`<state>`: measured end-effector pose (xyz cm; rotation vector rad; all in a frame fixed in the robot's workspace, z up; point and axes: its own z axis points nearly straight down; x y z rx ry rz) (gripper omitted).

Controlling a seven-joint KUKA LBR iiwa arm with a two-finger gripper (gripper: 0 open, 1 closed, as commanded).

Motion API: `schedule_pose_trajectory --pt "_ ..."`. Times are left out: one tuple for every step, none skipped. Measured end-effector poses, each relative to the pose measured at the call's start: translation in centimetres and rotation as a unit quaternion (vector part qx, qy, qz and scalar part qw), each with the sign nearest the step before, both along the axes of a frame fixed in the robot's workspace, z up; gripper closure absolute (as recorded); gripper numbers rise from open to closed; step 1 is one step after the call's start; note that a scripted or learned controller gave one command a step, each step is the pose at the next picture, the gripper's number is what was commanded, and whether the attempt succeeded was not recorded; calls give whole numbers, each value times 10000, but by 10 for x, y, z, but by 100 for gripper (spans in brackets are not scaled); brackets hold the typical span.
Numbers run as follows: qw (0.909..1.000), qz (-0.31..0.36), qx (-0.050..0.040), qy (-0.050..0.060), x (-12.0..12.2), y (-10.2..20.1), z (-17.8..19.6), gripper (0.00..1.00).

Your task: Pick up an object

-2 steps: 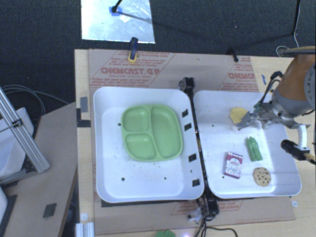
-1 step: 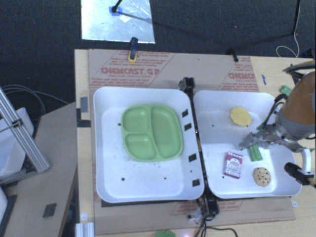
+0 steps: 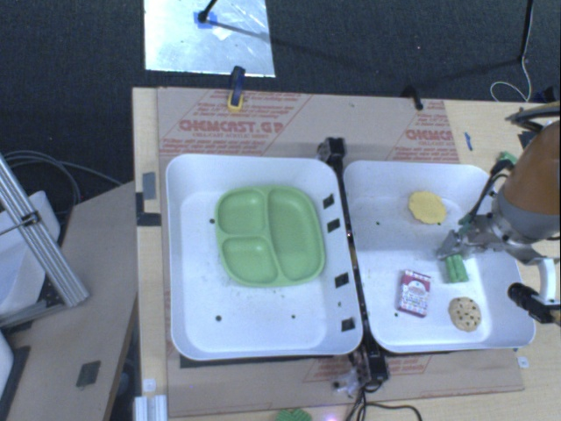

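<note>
In the right bin (image 3: 377, 235) lie a round yellow piece (image 3: 427, 206), a small red box (image 3: 415, 292), a chocolate-chip cookie (image 3: 465, 313) and a small green block (image 3: 456, 268). My gripper (image 3: 454, 246) reaches in from the right and hangs low over the bin, its tip right at the green block's upper end. I cannot tell whether it touches the block. The grey arm with its orange band (image 3: 536, 182) rises behind it at the right edge.
The left bin (image 3: 188, 261) holds a green divided plate (image 3: 268, 235). A black clip strip (image 3: 337, 226) runs along the seam between the two bins. Cardboard sheets lie under both bins on the bench.
</note>
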<state>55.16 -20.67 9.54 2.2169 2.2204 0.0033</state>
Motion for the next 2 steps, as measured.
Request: schedule_pose_trajectory --pt "10000 37 21 19 12 66 -12 100" --pt "10000 52 22 -24 -19 144 95 100"
